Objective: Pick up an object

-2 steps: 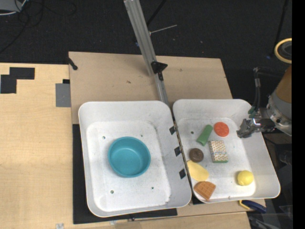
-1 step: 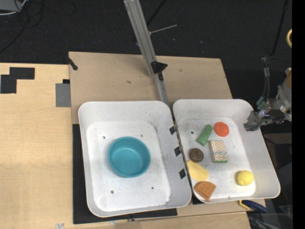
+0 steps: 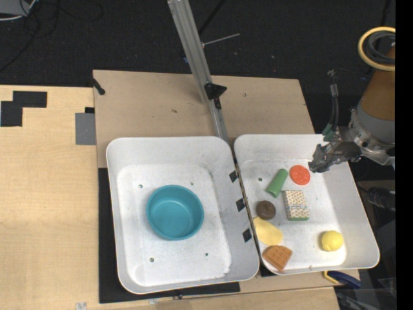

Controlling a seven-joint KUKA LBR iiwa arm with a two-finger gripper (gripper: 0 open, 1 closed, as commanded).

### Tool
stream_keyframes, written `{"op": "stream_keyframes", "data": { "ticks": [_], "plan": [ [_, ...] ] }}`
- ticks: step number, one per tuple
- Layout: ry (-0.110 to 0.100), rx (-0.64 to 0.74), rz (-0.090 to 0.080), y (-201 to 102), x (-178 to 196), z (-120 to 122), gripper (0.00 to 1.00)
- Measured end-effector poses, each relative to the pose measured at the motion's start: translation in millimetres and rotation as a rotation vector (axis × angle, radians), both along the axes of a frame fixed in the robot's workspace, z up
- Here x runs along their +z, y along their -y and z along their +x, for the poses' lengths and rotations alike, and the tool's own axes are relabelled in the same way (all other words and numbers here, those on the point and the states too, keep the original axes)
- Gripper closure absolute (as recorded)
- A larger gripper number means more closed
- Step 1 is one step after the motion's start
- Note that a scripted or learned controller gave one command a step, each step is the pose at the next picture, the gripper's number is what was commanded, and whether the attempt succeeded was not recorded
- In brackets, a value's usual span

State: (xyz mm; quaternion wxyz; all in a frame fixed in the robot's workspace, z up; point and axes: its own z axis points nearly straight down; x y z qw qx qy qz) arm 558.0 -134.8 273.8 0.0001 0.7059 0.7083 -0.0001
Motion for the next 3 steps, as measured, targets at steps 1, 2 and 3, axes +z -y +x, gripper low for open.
{"op": "stream_keyframes", "data": {
  "ticks": [1, 2, 3],
  "plan": [
    [0.000, 0.000, 0.000, -44, 0, 14, 1.00],
    [-0.001, -0.001, 0.000, -91, 1, 27, 1.00],
    [-0.001, 0.000, 0.001, -136, -2, 40, 1.00]
  ]
}}
